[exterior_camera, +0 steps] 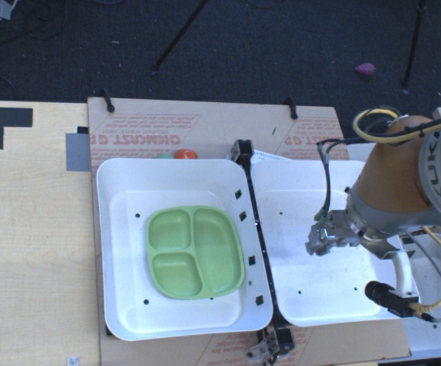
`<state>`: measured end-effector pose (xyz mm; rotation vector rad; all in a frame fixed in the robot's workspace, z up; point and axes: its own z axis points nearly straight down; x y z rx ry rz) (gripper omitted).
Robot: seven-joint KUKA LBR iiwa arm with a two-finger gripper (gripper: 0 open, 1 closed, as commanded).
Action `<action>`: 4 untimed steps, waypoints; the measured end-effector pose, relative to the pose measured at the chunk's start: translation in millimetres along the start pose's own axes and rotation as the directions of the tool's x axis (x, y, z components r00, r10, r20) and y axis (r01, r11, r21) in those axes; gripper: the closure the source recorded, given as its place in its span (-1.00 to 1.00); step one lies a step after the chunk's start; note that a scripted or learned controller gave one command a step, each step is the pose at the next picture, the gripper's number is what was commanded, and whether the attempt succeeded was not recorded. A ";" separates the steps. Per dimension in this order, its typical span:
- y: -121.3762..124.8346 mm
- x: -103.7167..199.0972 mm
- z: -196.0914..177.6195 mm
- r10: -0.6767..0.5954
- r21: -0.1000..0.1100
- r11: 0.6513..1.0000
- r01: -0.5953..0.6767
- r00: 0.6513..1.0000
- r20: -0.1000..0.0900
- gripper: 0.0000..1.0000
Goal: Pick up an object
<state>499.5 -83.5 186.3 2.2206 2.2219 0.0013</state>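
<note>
A light green divided plate (194, 251) with three compartments lies flat in the middle of the left bin (121, 204). My gripper (321, 242) reaches in from the right and hangs low over the right bin (296, 204), near that bin's middle. The wrist and orange band hide the bin floor under and to the right of it. I see no object between the gripper and the floor of the right bin.
A small red-orange object (186, 155) and a bit of green (161, 156) lie on the cardboard just behind the left bin's back rim. A black divider (254, 235) runs between the bins. Wooden bench lies to the left.
</note>
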 end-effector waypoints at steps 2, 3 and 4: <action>4.5 50.1 -25.2 -0.003 0.005 1.000 0.003 1.000 -0.002 1.00; 9.2 111.7 -32.0 -0.005 0.004 1.000 0.005 1.000 -0.002 1.00; 7.1 162.7 -25.8 -0.004 0.006 1.000 0.004 1.000 -0.001 1.00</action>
